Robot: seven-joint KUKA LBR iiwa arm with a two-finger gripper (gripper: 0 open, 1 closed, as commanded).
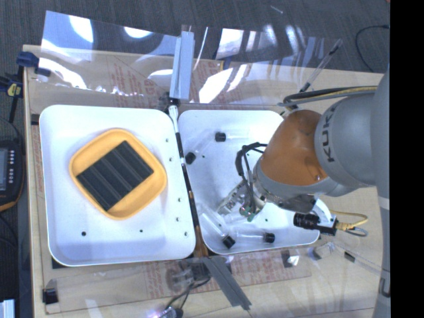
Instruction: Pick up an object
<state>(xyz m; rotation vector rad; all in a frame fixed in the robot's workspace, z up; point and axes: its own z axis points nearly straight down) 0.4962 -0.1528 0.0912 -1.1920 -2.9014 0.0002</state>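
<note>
The gripper [240, 204] is lowered into the right bin [199, 128], presumably to reach small clear pieces [222, 225] near its front edge, though how the jaws stand cannot be told.

You are looking at a brightly and evenly lit scene. Strong glare streaks the clear panels [218, 45] along the far edge, with white patches from lights overhead. Both white bins [53, 177] run close to washed out, so their walls are hard to read. Shadows are soft and short. The picture is slightly soft, and small parts near the arm [344, 144] blur together.
</note>
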